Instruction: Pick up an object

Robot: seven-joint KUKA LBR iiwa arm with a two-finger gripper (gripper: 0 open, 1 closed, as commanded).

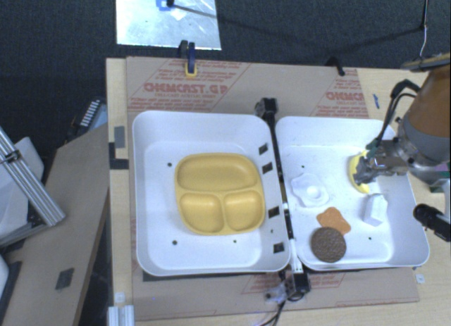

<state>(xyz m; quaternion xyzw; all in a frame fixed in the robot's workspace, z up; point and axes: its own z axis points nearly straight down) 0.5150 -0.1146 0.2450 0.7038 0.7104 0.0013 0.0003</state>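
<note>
A robot lab: taped bench (232, 82), aluminium framing (28, 184), cables, dark carpet (56, 22).

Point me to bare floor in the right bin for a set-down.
Free: the right white bin's upper-left floor, above the white fried-egg toy. Crowded: lower half, with the orange chip, brown round cookie and white block; gripper over yellow object.
</note>
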